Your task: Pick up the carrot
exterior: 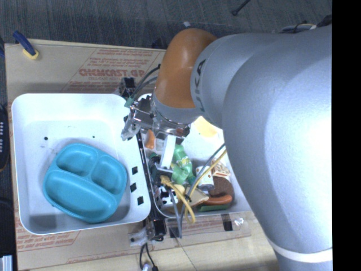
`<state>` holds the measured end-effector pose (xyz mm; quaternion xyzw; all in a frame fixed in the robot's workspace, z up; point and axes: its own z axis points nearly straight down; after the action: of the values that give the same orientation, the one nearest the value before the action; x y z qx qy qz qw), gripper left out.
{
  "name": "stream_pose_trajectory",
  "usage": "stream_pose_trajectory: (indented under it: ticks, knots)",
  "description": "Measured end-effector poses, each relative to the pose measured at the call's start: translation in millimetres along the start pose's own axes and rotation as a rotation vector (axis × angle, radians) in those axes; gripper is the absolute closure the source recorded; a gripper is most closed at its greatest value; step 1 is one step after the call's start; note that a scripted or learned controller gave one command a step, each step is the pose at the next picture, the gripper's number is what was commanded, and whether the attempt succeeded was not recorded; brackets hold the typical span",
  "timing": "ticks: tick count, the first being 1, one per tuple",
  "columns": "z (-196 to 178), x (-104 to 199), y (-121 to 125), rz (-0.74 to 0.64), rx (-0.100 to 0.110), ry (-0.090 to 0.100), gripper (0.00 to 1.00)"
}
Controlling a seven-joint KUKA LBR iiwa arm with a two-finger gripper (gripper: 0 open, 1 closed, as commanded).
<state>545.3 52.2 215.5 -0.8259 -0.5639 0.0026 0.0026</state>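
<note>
1. Carrot: I take it to be the orange-brown long piece in the right bin, at the bin's near edge in the camera view; it lies on top of something dark green, among other mixed things; this reading is a judgement, because the clutter hides part of it.
2. Its long axis seems to run about left to right in the view, along the near wall of the bin.
3. The gripper hangs below the orange band of the arm, low over the far-left part of the same bin, close to the wall that it shares with the left bin; whether it is spread or pressed together I cannot tell, since the wrist and cables cover it; I see nothing held in it.
4. The relation that matters: the carrot lies from the gripper toward the lower right of the view, apart from it; a green crumpled thing and some yellow strips are between them.
5. My judgement: the next move needs a shift that way, then a closing across the short width of the carrot.
6. The blue tray in the left bin has no part in this.
</note>
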Motion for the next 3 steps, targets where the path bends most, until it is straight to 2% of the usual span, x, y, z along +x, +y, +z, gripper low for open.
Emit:
stream_pose_trajectory:
  ticks: [1, 2, 3]
  knots:
    - [-132, -23, 2, -0.062, -0.013, 0.003, 0.00]
    - [32, -36, 48, 0.051, 0.016, -0.009, 0.00]
    - [25, -66, 31, 0.008, 0.004, -0.001, 0.00]
